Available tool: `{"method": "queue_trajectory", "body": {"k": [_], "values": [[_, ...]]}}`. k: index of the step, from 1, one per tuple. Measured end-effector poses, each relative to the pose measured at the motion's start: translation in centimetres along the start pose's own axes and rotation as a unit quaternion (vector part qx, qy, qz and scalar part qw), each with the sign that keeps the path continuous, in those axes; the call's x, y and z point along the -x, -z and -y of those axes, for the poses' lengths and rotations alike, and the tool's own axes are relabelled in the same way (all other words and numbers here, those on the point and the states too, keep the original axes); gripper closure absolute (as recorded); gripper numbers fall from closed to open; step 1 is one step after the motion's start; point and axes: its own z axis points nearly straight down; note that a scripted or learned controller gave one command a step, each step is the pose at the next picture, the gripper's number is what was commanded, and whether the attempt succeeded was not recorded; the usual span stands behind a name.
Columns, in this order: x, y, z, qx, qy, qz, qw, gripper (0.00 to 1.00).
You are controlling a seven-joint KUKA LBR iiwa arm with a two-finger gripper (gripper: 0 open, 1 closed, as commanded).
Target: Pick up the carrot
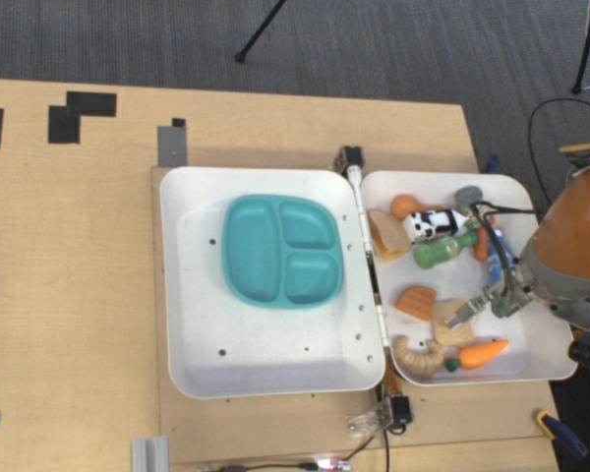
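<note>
Near the right bin's [531,367] front wall lies the carrot [480,353], untouched. Gripper [482,303] hovers just behind it; state cannot be told. Risk: neighbouring shrimp [419,358] and clutter may foul the grasp.

Two white bins [177,264] are counted on the bench [69,293], with one teal divided plate [280,251], one carrot [480,353], one green bottle [442,253], one toy cow [433,225] and one claw [499,298].
</note>
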Motion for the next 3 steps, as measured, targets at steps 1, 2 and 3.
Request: {"method": "queue_trajectory", "body": {"k": [1,2,3], "values": [[-6.41,-0.74,-3.53,0.001,0.169,0.003,0.9857,0.0],[-6.48,0.12,-3.94,0.003,0.169,0.002,0.9857,1.0],[-6.49,0.1,-3.91,0.003,0.168,0.001,0.9857,0.0]]}}
